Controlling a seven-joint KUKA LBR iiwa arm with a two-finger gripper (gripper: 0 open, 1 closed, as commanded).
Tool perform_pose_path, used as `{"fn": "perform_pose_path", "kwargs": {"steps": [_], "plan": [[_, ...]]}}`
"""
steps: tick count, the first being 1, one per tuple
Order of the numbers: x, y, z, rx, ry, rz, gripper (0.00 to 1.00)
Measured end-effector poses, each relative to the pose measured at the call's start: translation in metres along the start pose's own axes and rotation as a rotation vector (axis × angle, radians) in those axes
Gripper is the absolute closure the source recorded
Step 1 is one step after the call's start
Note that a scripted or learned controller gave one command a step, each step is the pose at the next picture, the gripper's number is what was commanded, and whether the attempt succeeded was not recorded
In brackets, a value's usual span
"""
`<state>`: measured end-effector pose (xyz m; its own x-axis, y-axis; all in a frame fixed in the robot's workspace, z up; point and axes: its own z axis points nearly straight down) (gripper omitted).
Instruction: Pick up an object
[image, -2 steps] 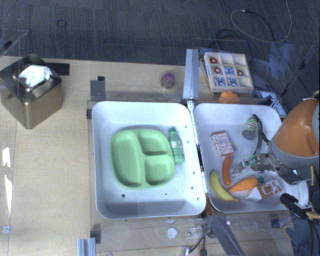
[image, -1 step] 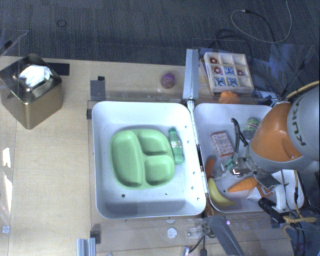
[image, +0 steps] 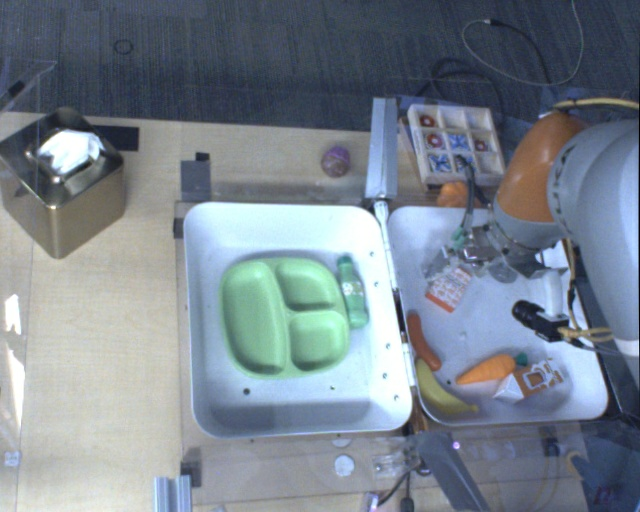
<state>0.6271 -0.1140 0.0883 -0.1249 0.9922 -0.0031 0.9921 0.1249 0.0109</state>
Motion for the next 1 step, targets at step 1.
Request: {"fn": "perform_pose_path", "kwargs": {"steps": [1], "plan": [[0.0002,0.0033,-0.0144,-0.009,-0.005,-0.008,1.00]]}}
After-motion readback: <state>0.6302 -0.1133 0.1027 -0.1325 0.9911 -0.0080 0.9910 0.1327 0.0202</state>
